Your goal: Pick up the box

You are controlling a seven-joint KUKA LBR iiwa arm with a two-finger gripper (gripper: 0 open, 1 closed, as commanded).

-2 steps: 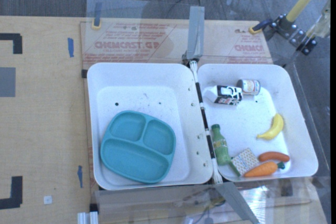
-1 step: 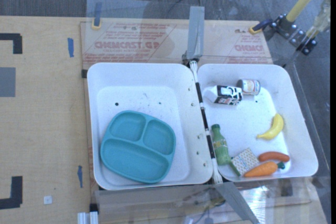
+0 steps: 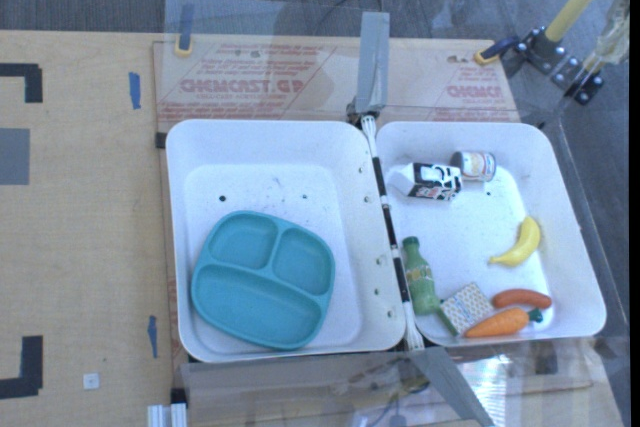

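Low in the right bin, the box lies untouched beside the carrot; jaws' state: cannot tell.

two bins sit side by side on the surface, touching along their inner rims. the left bin holds a divided plate in its near part. in the right bin, a carton lies toward the far side with a can just beside it on the right. a banana lies near the right wall. a bottle lies along the left wall, near the front. the box sits just right of the bottle's base, and a carrot lies against the box's right side, with a sausage just behind the carrot.
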